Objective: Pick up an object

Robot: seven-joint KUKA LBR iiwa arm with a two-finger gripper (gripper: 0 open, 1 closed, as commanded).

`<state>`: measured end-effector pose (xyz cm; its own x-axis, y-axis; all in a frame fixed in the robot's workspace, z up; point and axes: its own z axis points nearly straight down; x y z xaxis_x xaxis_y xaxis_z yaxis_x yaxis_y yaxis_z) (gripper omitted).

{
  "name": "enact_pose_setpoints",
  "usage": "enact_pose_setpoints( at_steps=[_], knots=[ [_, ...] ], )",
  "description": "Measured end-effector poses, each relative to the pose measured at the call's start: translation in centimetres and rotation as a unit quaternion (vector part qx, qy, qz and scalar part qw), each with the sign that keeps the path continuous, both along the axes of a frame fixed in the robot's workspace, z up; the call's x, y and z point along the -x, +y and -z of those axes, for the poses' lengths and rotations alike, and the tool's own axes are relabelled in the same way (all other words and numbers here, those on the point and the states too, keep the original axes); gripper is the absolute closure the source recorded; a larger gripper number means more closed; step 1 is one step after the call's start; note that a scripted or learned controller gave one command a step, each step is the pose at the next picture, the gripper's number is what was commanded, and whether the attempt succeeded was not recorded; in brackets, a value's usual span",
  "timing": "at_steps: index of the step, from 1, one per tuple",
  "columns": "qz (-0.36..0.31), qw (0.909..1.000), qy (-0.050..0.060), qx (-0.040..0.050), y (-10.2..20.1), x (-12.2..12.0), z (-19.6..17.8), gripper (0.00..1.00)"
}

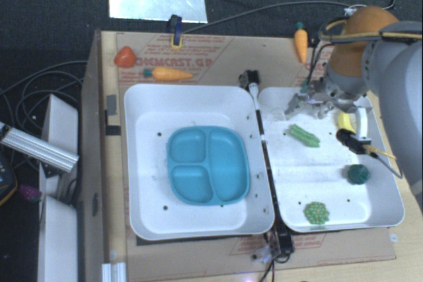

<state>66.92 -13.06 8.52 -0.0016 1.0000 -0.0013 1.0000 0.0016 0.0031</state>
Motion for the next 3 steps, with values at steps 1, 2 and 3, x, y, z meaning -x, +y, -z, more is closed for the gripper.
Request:
enact_pose_setpoints(
  at_steps=[1,2,3],
  knots=[
    [0.0,1.0,-0.001,0.0007,-5.3,0.0,-6.7,0.0],
    [0.0,1.0,0.001,0.0,-7.6,0.5,-1.8,0.0],
    [-0.001,1.0,-0.002,0.001,-7.6,0.3,-3.0,1.0]
  ],
)
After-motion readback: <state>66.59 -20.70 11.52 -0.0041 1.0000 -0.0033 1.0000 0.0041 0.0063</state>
